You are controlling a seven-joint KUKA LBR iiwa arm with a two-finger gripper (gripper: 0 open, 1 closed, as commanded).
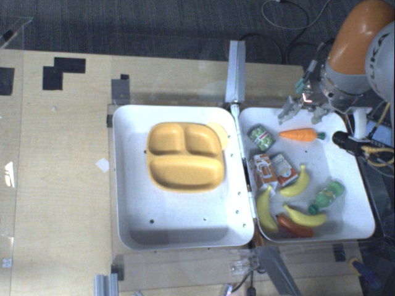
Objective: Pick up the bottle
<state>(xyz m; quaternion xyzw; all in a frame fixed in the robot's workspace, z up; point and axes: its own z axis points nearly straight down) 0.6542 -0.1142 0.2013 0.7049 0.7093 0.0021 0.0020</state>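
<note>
The bottle (325, 197) is small, green and clear with a green cap, and it lies tilted near the right side of the right bin (353, 168). My gripper (303, 113) hangs over that bin's far edge, just beyond the carrot (298, 135) and well up-left of the bottle. Its fingers (287, 112) are spread open with nothing between them.
The right bin also holds a green can (260, 137), a juice carton (272, 169), two bananas (296, 184) (266, 209) and a red item (295, 227) at the near edge. A yellow divided tray (184, 155) sits in the left bin (133, 214). Cables (364, 150) run along the right.
</note>
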